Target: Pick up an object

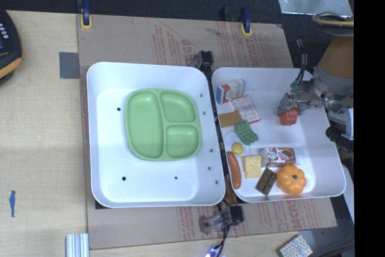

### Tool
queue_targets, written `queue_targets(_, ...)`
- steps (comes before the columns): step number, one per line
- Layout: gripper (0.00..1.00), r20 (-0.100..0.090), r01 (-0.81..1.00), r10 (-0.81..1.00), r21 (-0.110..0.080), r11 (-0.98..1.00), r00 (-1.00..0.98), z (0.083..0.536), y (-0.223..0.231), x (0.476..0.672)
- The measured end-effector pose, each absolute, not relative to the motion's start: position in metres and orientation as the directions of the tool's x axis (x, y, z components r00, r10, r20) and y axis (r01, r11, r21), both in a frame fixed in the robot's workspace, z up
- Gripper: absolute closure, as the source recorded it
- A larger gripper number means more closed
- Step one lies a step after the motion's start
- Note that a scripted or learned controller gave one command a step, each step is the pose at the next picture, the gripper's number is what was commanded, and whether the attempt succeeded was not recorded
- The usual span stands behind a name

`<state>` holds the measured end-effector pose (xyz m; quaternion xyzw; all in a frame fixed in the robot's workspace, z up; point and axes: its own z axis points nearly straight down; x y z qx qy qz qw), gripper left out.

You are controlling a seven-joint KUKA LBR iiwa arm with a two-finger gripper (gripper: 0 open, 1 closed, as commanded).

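A: Start at the left. What's in that bin?

B: The left bin carries a green divided plate, lying flat near its middle. Nothing to pick there unless the plate itself counts.

A: And the right bin?

B: That's where the small things are. Along its left side: a small carton, a printed card, a brown slab, a green bumpy piece, a little yellow ball, a hot dog lying lengthwise by the wall, a cheese-like square, a dark bar, a snack packet and an orange pumpkin at the front.

A: Which one is the arm after?

B: I'd judge the red toy, well apart from the rest, towards the back right. The gripper sits right above it, touching or nearly so; whether its jaws are wide or closed I cannot tell from this slant.

A: How will it handle?

B: Probably light, hard plastic, smooth and rounded, so it may squirt out sideways. Best taken across its widest middle, jaws low against the bin floor.
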<state>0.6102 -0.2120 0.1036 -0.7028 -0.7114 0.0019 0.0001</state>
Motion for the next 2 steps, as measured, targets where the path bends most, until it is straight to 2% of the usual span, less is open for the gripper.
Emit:
queue_targets(1, 1.00, 0.000, 1.000, 1.000, 0.002, 0.008, -0.008, 0.159, -0.164, 0.622)
queue_targets(2, 1.00, 0.002, 1.000, 1.000, 0.002, 0.012, -0.012, 0.194, -0.077, 0.632)
